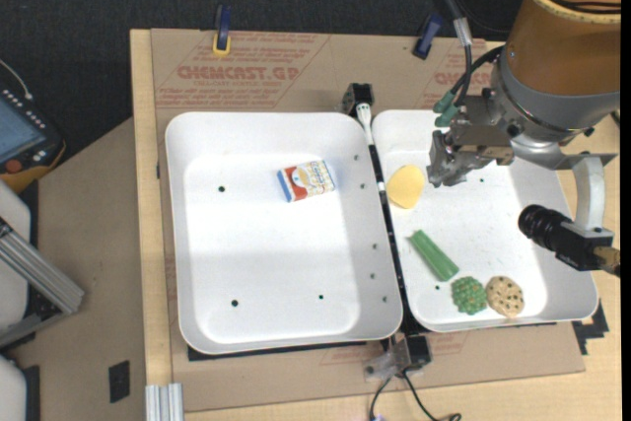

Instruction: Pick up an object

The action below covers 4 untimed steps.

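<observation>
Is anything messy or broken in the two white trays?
Nothing looks broken or spilled. The little box lies by itself in the left bin. The yellow piece, green stick, green bumpy toy and cookie lie in the right bin, under the gripper.

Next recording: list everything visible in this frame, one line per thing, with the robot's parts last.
bins: 2, white, side by side on the bench
small box: 1, red, white and blue, upper middle of left bin
yellow piece: 1, yellow, right bin by its left wall
green stick: 1, green, middle of right bin
green lump: 1, green, near edge of right bin
cookie: 1, tan with dark specks, beside the lump
clamps: 2, blue, far board edge
arm: 1, grey and orange, from right
gripper: 1, dark, just right of yellow piece
</observation>
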Each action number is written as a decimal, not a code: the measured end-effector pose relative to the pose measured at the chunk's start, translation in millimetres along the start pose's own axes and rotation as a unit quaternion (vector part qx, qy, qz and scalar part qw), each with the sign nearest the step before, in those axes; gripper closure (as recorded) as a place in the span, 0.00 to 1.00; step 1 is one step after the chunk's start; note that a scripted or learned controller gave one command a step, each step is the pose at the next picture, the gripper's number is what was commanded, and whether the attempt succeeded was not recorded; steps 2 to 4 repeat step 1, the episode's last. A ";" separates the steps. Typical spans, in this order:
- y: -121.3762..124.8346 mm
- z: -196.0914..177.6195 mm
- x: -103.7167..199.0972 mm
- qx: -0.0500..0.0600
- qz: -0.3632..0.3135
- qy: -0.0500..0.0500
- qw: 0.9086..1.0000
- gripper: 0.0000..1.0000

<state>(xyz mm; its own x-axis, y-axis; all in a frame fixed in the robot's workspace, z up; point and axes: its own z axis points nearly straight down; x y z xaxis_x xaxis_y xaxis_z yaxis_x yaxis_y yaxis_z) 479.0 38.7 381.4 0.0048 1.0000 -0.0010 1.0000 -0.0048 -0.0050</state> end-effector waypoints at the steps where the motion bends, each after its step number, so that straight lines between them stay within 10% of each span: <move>1: 0.9 -12.6 2.7 -0.004 -0.003 0.000 1.000 1.00; 4: 0.9 -12.6 2.7 -0.004 -0.003 0.000 1.000 1.00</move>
